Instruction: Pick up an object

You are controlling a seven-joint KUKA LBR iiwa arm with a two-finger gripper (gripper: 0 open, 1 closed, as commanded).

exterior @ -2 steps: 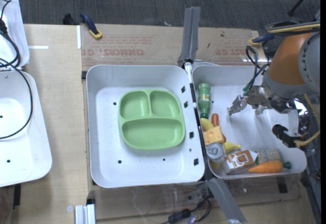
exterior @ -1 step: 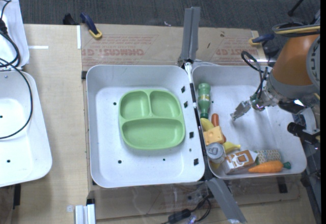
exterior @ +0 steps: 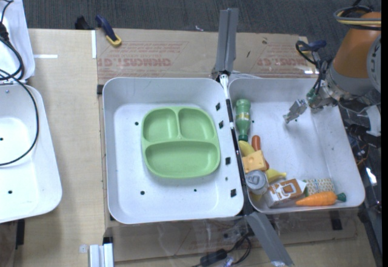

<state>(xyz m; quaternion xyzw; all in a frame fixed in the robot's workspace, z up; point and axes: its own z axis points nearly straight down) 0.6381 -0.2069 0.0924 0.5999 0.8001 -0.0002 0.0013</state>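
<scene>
The tool (exterior: pixel 295 111) hangs over the right bin (exterior: pixel 315 159), near its far right corner, above bare white floor; nothing sits between its fingers, and whether they are spread or closed I cannot tell at this size. The arm (exterior: pixel 357 56) reaches in over that bin's right edge.

The candidates for picking lie away from it, crowded against the bin's left wall and near edge: a green bottle (exterior: pixel 242 118) by the far left corner, below it a yellow wedge like toy cheese (exterior: pixel 253 161) and a small can (exterior: pixel 256 181), then a small carton (exterior: pixel 285 192) and a toy carrot (exterior: pixel 316 199) along the near edge. The left bin (exterior: pixel 121 162) holds a green divided plate (exterior: pixel 180 142).

The risk I see: a descent from here would meet bare floor. And in the pile the pieces touch or overlap, so the fingers may land on two at once, or the wall may block one finger.
</scene>
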